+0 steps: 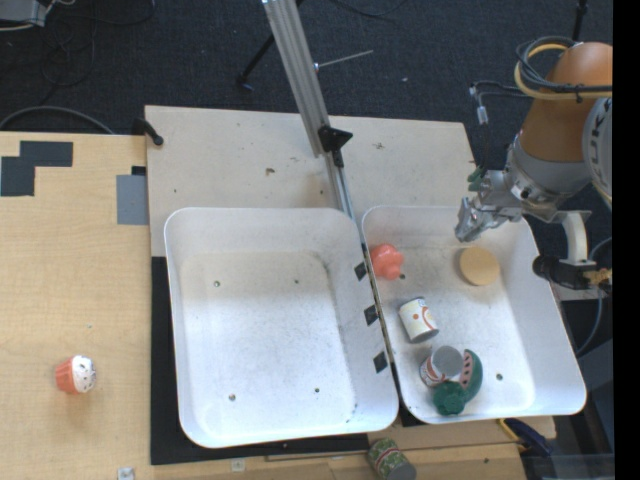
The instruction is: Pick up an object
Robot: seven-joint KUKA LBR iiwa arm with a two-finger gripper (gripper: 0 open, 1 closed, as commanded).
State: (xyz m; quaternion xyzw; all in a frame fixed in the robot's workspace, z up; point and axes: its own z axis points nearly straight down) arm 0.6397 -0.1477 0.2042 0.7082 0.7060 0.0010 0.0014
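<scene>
Pick not yet made: the objects lie in the right bin [560,368].

To the left of the gripper [472,223] lies an orange-pink object [386,260]; below it a white can [418,319] and a green toy [458,383]; a tan disc [479,266] sits just beside it. I cannot tell the gripper's opening; nothing visible is in it.

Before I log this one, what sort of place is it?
Probably a robotics lab grasping station: two white bins on a bench, small test objects like a tan disc and a can, cables trailing over dark carpet, and the arm's end effector over the right bin.
</scene>
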